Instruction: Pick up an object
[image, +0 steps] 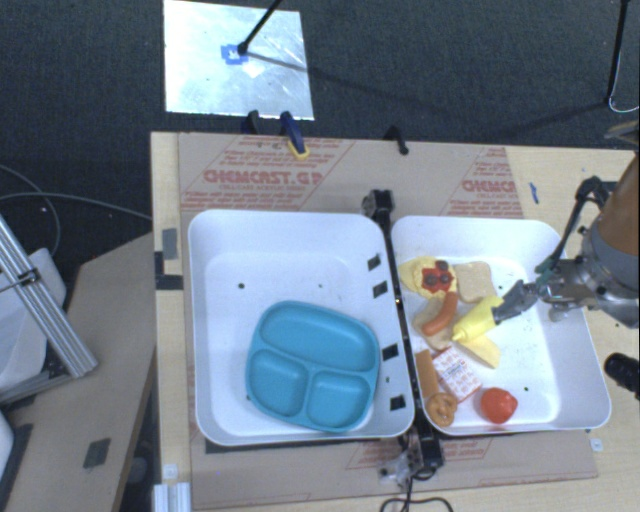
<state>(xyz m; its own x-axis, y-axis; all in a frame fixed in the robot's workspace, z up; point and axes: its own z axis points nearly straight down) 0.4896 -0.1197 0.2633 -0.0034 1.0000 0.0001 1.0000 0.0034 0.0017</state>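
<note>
Just left of tool (512, 300) lay yellow toy (474, 321), long axis running toward it; finger state untellable.

2 bins (290, 240), 1 blue tray (312, 365)

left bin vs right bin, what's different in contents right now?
The left bin bears one large thing, a blue divided tray; the right bin bears many small toy foods, among them a tomato and a hot dog. The pincer reaches into the right bin, not the left bin. Both are shallow and white.
</note>
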